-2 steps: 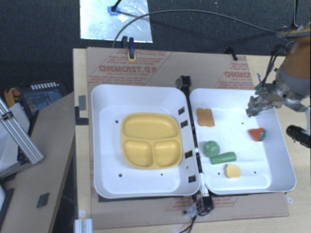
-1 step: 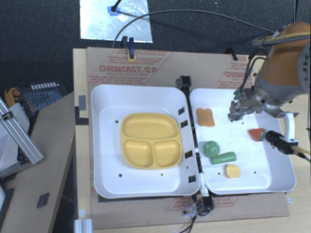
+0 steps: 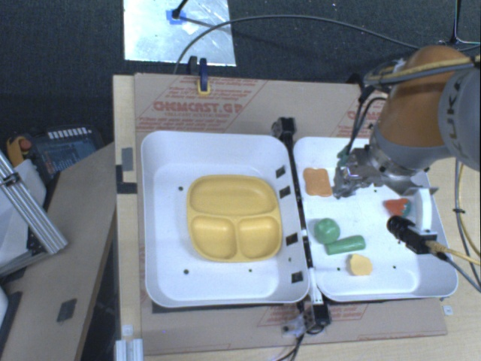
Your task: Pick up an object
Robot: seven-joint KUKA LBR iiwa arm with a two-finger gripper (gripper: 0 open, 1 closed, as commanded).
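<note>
Nothing lifted yet — the hand [image 3: 347, 180] hovers right-of-centre beside the orange slab [image 3: 317, 181]; its opening can't be told.

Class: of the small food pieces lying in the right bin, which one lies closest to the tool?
The orange slice, flat just left of the tool. The green pieces and yellow piece lie farther toward the bin's front.
</note>
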